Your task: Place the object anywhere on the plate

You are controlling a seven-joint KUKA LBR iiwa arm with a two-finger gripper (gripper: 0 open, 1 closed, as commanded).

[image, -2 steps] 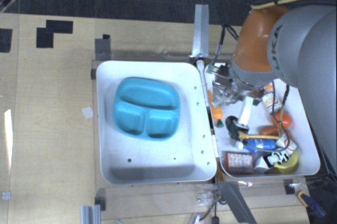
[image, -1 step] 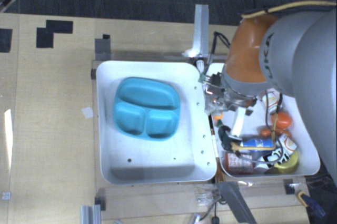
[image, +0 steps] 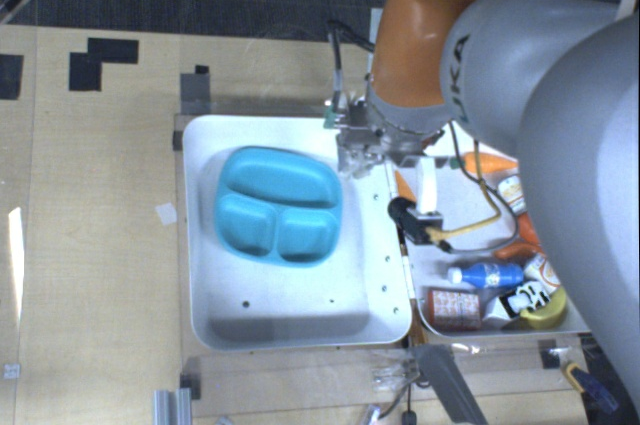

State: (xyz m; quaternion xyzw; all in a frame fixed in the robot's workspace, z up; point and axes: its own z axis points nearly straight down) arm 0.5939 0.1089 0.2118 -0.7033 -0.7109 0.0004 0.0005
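Grey arm with its orange band looms over the seam between the two white bins.
Its gripper hangs beside the blue divided plate's right edge; whether the fingers are wide or narrow cannot be told. Left bin holds the plate; right bin holds a blue bottle, a yellow tape roll and other clutter.

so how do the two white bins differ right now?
The left bin holds one thing, a blue sectioned plate, with much bare white floor around it. The right bin is cluttered with small items, including a blue bottle and a boxed packet. The left bin sits in full view; the arm covers much of the right bin. Both are shallow, white and side by side.
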